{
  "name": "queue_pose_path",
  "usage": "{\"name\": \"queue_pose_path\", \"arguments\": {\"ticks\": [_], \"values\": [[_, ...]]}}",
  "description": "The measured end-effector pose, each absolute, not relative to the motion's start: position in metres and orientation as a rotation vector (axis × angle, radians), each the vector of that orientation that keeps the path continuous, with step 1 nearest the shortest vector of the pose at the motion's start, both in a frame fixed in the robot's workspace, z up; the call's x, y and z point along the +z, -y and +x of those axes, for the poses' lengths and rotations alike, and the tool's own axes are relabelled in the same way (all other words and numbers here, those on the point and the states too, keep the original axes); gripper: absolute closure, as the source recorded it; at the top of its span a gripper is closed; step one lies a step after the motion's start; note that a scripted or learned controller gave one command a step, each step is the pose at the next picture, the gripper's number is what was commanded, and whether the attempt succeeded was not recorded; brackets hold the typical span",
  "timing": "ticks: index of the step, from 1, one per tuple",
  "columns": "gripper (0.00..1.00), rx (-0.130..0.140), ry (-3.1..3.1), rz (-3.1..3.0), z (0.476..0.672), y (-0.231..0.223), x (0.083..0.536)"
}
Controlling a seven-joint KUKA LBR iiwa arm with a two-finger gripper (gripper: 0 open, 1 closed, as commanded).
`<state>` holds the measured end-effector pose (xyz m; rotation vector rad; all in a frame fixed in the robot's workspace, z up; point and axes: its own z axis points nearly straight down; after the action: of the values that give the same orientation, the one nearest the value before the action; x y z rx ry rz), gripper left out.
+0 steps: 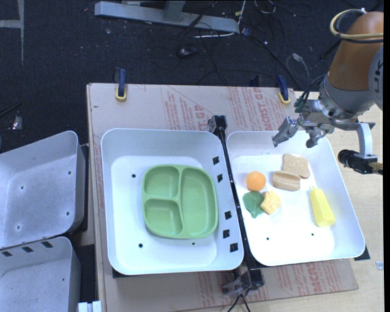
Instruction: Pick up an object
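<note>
Worktop (pixel 158 100): pale board with red printing, clamped along its far edge by a yellow clip (pixel 121 91) near the far left corner and another clip (pixel 283 94) towards the far right.

Left bin (pixel 116 183): shallow, white, holding one green divided tray (pixel 180 202) with three compartments, lying flat near the middle.

Right bin (pixel 347 241): shallow, white, touching the left bin along a black divider strip (pixel 230 195). Contents, all loose and grouped in the far half:
- orange ball (pixel 256 181), nearest the divider
- green leaf-shaped piece (pixel 252 203), just beside the ball on the near side
- yellow corn-like piece (pixel 270 202), touching the green piece
- two tan bread-like pieces (pixel 291 172), overlapping, towards the far edge
- yellow bottle-shaped item (pixel 321 207), lying flat near the bin's right wall, apart from the rest

Gripper (pixel 300 136): over the far edge of the right bin, above the tan pieces and clear of them. Jaws spread apart, nothing between them. The grey wrist and orange band (pixel 359 46) rise towards the worktop's far right corner.

Surroundings: another white bin (pixel 36 183) off the worktop's left edge; cables (pixel 268 30) and a grey bar (pixel 164 15) on the dark floor beyond the far edge.
</note>
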<state>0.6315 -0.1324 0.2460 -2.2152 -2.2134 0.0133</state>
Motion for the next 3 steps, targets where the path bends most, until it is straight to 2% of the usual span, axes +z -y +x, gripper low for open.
{"name": "queue_pose_path", "arguments": {"ticks": [1,3], "values": [[0.00,0.001,2.223,-2.220,0.633,0.132,0.255],[0.00,0.002,2.220,-2.222,0.633,0.137,0.151]]}}
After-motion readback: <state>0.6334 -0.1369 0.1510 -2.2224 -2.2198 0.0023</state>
